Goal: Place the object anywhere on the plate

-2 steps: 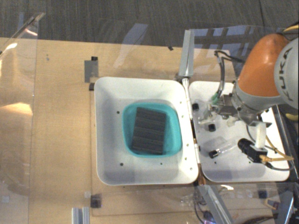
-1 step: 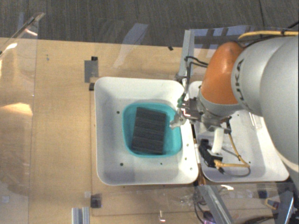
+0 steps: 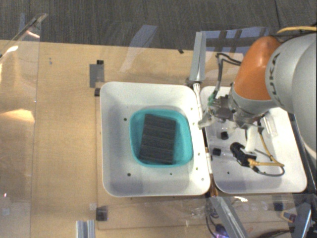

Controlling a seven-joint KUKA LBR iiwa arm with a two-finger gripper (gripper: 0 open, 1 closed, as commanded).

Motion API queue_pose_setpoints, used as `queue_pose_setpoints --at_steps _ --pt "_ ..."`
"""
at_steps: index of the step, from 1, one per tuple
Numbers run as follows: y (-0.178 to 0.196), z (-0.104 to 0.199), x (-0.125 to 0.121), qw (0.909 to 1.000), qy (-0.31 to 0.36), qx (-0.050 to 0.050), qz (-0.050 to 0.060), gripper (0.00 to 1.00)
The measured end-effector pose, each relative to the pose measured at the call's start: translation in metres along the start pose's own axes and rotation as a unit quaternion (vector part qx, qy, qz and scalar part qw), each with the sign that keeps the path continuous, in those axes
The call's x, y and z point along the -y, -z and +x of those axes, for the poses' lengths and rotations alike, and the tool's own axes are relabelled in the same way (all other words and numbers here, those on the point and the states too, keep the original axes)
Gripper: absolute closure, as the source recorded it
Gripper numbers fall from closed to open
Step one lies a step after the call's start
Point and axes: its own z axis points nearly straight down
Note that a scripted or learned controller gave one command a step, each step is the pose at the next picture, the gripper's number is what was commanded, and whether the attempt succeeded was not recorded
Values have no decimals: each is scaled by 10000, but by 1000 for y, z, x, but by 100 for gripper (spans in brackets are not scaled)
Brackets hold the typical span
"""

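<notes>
Item 1, counter [image 3: 54,148]: pale wood, running under everything I see from my station; dark carpet lies beyond its far edge, and reflections on a clear panel cross its left part.

Item 2, arm [image 3: 292,68]: grey shell with an orange band [image 3: 255,66], entering from the right and hanging over the right bin. It hides most of that bin's far half.

Item 3, left bin [image 3: 111,133]: shallow, white, rounded corners, set touching or just beside the right bin along their shared rims.

Item 4, right bin [image 3: 292,172]: white, same kind, its near half bare to my view. A black and yellow cable [image 3: 257,163] from the wrist loops over its floor, and a few small dark bits lie near it; I cannot tell what they are.

Item 5, plate [image 3: 185,143]: teal, squarish with rounded corners, lying flat about the middle of the left bin.

Item 6, block [image 3: 158,138]: dark grey, rectangular, ridged across its top, lying flat on the plate, tilted slightly off the plate's edges and apart from the claw.

Item 7, claw [image 3: 225,125]: below the orange band, over the right bin's left part, just beside the shared rims. The wrist covers it from above, so I cannot tell how it is set.
</notes>
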Motion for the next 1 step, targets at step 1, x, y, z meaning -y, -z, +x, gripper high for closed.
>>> queue_pose_setpoints --at_steps 1 --pt "0 -47 -31 9999 149 3 -7 0"
